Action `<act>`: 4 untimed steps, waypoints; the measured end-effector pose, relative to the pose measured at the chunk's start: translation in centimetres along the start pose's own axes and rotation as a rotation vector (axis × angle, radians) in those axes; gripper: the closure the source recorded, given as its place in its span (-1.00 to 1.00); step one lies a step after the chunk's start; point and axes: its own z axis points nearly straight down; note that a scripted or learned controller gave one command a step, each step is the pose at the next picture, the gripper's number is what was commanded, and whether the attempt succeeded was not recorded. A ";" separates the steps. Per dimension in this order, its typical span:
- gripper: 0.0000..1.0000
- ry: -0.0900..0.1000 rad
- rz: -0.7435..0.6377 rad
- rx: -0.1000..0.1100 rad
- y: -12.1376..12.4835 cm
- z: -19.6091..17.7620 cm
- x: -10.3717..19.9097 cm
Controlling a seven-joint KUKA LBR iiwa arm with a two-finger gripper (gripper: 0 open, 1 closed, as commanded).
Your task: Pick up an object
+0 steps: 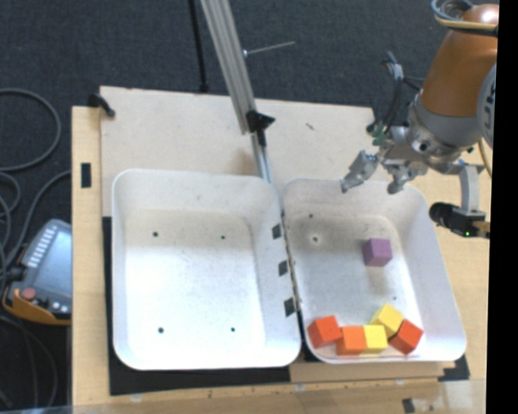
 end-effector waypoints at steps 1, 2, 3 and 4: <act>-1.00 0.003 -0.006 -0.004 -5.2 -4.2 6.8; -1.00 -0.003 0.010 0.000 -9.4 -4.3 -1.3; -1.00 -0.002 0.006 0.004 -6.4 1.5 -6.1; -1.00 0.000 0.004 0.006 -2.2 13.5 -8.9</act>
